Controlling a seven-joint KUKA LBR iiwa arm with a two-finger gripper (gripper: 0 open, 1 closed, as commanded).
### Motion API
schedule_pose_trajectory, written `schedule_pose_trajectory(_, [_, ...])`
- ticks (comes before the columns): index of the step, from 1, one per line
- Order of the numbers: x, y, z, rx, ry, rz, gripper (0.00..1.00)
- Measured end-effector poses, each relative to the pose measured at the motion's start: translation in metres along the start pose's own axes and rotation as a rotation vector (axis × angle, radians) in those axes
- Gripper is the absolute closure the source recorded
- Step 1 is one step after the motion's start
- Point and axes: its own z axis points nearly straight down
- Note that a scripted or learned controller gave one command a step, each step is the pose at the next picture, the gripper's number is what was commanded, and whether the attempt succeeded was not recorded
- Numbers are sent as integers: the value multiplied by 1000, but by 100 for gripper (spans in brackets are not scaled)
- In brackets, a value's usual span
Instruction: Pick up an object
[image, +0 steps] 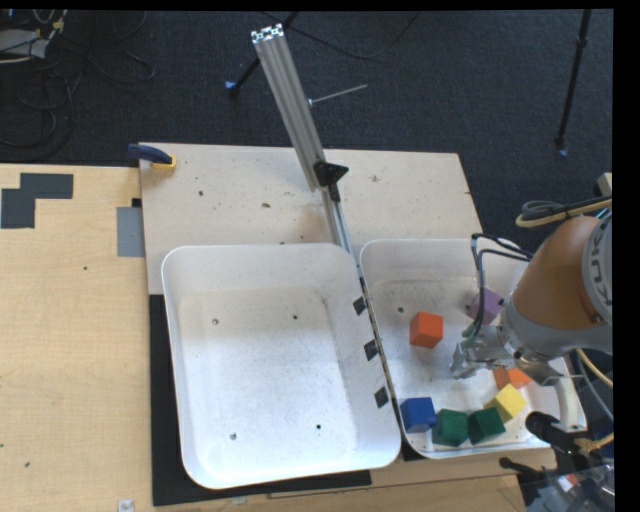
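Claw is down low in the right bin, but honestly can't tell its state from up here since the wrist blocks it. Taking the orange cube as landmark: claw sits just right of it and a bit nearer, not touching. A purple piece is further right. Blue cube, two green blocks and a yellow one crowd the near wall below, probably harder grabs. Left bin sits beyond.

A slanted metal rail rises behind the bins; a blue-handled clamp grips the desk's far left corner; grey patches mark the wooden board; dark carpet beyond.
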Motion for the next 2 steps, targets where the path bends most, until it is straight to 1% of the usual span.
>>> schedule_pose_trajectory(1, [-5, 1, -43, -3, -3, -2, 100])
schedule_pose_trajectory(2, [-14, -5, -96, -5, -4, 0, 100])
